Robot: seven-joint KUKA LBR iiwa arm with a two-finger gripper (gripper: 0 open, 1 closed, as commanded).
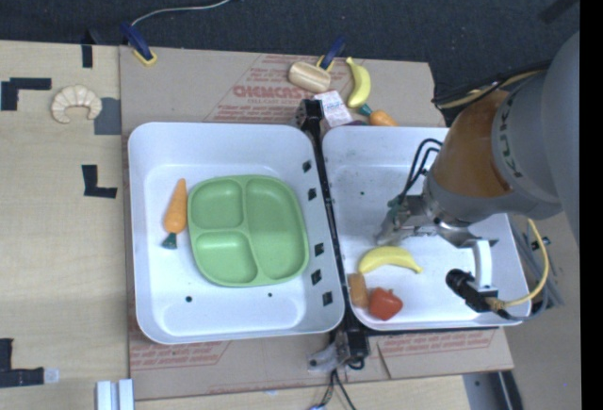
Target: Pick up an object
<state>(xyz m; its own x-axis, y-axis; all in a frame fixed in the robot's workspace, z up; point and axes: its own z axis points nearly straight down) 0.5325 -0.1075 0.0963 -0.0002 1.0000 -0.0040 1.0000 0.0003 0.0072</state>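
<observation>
In the right bin [377,154] a yellow banana [390,259] lies near the front, with a red tomato-like piece [384,303] and a small brown piece [357,288] just in front of it. My gripper [397,225] is low in the right bin, directly above the banana's back side, its metal fingers pointing toward the left. Nothing shows between the fingers. The grey arm with its orange band [471,158] comes in from the right.
The left bin [151,154] holds a green divided plate [250,230] and an orange carrot [176,206] beside it. Behind the bins lie a bread roll [309,75], a second banana [358,83] and a small box [332,106]. A croissant [76,103] sits far left.
</observation>
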